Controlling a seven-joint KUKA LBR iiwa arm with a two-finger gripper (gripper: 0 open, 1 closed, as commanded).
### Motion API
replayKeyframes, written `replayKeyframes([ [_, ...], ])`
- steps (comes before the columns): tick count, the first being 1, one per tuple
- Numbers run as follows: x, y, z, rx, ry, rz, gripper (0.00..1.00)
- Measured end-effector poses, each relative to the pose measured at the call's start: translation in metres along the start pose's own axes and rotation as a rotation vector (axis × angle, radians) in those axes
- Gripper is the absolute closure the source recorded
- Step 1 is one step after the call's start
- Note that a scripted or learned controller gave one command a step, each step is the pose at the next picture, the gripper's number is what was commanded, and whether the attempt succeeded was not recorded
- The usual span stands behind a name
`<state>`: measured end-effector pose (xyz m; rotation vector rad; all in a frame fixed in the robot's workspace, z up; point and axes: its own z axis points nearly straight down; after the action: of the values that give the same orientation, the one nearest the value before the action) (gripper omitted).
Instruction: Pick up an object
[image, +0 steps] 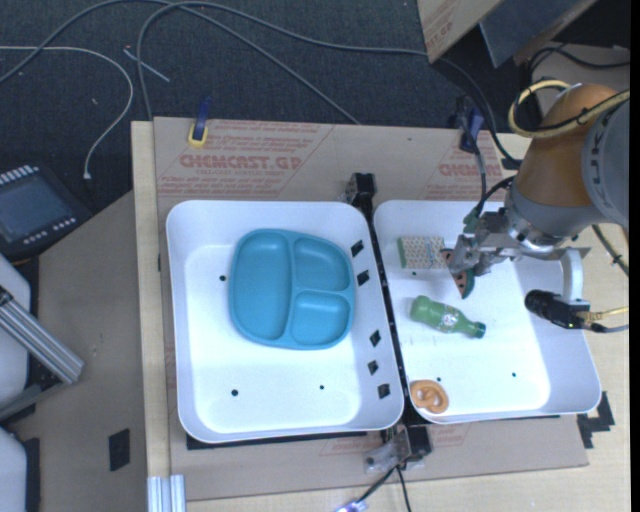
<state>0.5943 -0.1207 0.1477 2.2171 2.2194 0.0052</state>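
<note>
Two shallow white bins sit on this cardboard-topped surface. Right bin: green plastic bottle lying flat, just below my gripper, whose grip state I cannot tell. Left bin: blue divided plate.

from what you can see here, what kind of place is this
Probably a robotics lab bench set up for picking trials: two white bins on a taped-down cardboard sheet, loose cables across the floor, and a gripper over small test objects.

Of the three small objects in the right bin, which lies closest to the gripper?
The green-and-white sponge, just left of the gripper. The green bottle lies lower, and the orange ring sits at the bin's near edge.
</note>
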Motion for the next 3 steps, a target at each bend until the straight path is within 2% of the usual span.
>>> replayKeyframes([
  [1,0.007,-0.002,-0.047,0.000,0.001,-0.001,1.00],
  [2,0.007,0.000,-0.077,0.001,0.000,-0.001,1.00],
  [3,0.059,-0.006,-0.088,0.005,0.004,-0.005,1.00],
])
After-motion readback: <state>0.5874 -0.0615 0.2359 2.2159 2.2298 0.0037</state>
